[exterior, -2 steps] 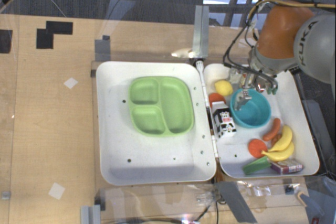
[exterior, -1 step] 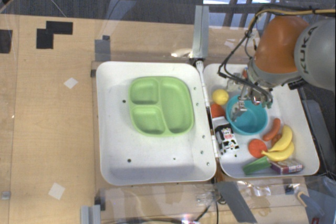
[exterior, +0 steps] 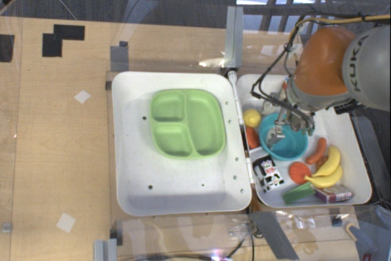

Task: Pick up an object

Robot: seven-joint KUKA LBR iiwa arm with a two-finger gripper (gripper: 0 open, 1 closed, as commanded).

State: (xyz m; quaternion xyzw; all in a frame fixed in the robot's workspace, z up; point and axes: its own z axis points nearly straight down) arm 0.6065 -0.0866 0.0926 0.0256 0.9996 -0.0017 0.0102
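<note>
Camera view: The gripper (exterior: 282, 130) hangs over the blue bowl (exterior: 285, 139) in the right bin (exterior: 360, 162). Whether its fingers are released or clenched cannot be told. The bowl is round, glossy and turquoise-blue, lying near the bin's left wall, beside a yellow lemon (exterior: 252, 118) and a banana (exterior: 328, 170). A green divided plate (exterior: 186, 123) sits in the left bin (exterior: 131, 150).

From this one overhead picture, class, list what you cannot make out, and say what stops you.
- Gripper over the blue bowl: too small and dark to read in the camera view.
- Yellow item: part covered by the arm; identity unclear.
- Black-and-white item: too small to identify.
- Purple box: label unreadable.
</note>
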